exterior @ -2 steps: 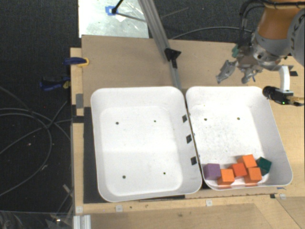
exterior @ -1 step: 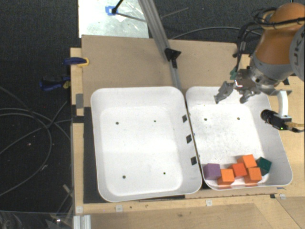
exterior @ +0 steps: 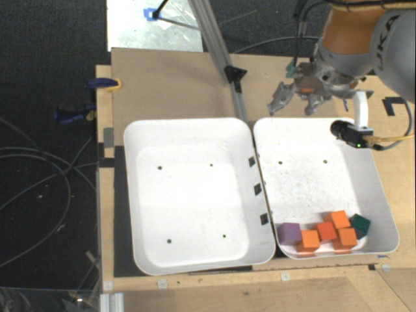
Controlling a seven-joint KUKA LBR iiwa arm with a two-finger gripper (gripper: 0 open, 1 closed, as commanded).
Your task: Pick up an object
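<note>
Surface (exterior: 169, 90): brown board carrying two white bins. Right bin (exterior: 312, 174): small blocks clustered at 5 o'clock. Tool (exterior: 296, 99): at 12 o'clock above that bin, fingers spread, nothing between them. Purple block (exterior: 289, 232): likely light, rigid; grip opposite flat faces.

A grey arm (exterior: 383, 25) is seen, banded in orange above the wrist. Black cables are looped beside it. A metallic two-finger gripper (exterior: 296, 101) is mounted below, with a white bracket alongside.
</note>
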